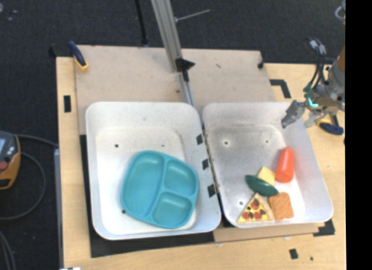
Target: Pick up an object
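Toy foods lie in the right bin (238,125), near its front right corner. An orange-red carrot-like piece (284,165) lies beside a yellow wedge (266,175) and a dark green piece (261,185). In front of these lie a pizza slice (254,211) and a tan-orange bread piece (281,205). The gripper (302,115) hangs over the bin's far right rim, above and behind the carrot piece. It is open, with nothing between its fingers. A teal divided plate (160,189) rests in the left bin (113,125).
An aluminium post (167,25) rises from the bench behind the bins, and its rod runs down to the gap between them. Blue-and-yellow clamps sit at the bench's far left corner (78,56) and at the right edge (332,127). Cables hang near the wrist.
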Available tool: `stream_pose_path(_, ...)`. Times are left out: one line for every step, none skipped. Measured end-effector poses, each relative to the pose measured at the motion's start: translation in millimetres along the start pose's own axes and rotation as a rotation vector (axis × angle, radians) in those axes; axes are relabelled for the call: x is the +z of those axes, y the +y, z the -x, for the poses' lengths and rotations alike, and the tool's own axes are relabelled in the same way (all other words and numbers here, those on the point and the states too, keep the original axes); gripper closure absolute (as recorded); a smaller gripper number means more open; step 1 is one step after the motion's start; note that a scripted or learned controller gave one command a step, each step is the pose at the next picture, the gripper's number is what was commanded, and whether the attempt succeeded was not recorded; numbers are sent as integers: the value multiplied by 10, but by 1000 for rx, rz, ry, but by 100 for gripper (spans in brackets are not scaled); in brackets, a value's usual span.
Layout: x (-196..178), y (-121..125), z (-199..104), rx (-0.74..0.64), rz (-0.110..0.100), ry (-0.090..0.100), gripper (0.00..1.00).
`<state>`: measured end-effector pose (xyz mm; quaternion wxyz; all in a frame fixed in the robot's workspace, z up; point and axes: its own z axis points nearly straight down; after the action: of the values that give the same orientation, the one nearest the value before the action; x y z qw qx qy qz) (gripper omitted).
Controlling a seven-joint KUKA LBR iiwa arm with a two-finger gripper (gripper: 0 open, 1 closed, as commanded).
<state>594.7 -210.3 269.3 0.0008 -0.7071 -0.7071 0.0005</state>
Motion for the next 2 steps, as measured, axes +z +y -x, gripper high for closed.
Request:
stream_pose_path(-20,9,0,-1,4,-1,0)
stream_pose_path(442,-69,-17,0,-1,-1,0)
